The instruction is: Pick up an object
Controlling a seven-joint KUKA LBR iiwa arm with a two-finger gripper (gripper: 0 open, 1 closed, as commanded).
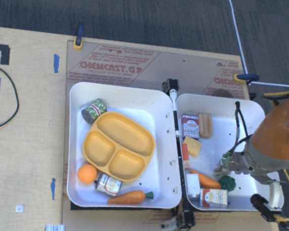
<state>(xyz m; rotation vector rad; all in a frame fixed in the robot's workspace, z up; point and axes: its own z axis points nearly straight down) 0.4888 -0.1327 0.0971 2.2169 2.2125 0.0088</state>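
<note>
A pale wooden counter (25, 141) is filling the left side. Dark grey carpet (144, 11) is stretching behind it, and a black cable (6, 99) is looping across the wood.

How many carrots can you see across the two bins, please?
2. One carrot lies at the near edge of the left bin; another lies in the right bin by the arm. More may be hidden beneath it.
</note>
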